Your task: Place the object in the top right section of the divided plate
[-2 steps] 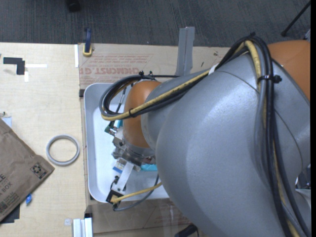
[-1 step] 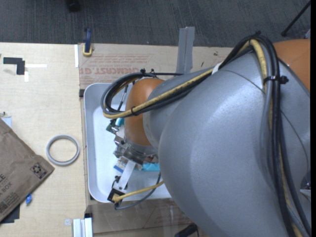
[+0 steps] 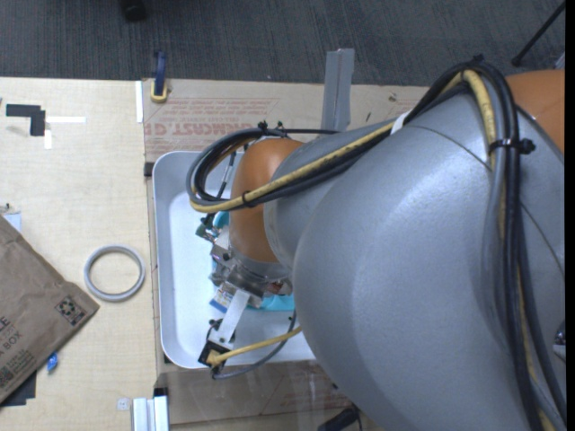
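**Grey arm hid the placement**

Pincer (image 3: 241, 278) hung over the white bin (image 3: 171, 241); its grip couldn't be told. A turquoise sliver (image 3: 280, 302) just beside it was possibly the task's thing. The arm (image 3: 404, 268) hid the rest, so placement seemed unfinished.

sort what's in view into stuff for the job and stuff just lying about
Job: arm, white bin, teal thing under the wrist (perhaps the object).
Lying about: tape ring, cardboard box, blue clamp, black tape mark.
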Robot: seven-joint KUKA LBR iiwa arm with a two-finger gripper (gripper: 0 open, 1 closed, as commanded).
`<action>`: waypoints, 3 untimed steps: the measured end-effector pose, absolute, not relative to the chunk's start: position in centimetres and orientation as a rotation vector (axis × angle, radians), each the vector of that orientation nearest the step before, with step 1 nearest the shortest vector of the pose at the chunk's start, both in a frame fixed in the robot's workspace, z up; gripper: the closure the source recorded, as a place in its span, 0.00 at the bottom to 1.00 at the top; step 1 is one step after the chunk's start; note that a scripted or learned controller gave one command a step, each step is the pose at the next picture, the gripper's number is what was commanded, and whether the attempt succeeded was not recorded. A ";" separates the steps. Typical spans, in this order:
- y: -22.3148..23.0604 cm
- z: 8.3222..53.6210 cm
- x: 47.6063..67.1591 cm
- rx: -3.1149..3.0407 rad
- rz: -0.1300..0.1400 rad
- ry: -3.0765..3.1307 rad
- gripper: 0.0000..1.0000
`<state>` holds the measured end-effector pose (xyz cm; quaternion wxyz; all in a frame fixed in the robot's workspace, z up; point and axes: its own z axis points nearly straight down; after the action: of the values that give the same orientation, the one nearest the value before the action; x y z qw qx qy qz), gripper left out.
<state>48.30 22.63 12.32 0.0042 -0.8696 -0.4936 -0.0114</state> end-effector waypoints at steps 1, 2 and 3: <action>22.4 13.0 48.3 -2.726 -0.025 -1.546 1.00; 19.4 10.0 50.3 -2.837 -0.027 -1.297 1.00; 17.5 10.2 48.1 -2.990 -0.032 -0.841 1.00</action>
<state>48.06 17.55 10.18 0.0176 -0.9625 -0.2705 -0.0104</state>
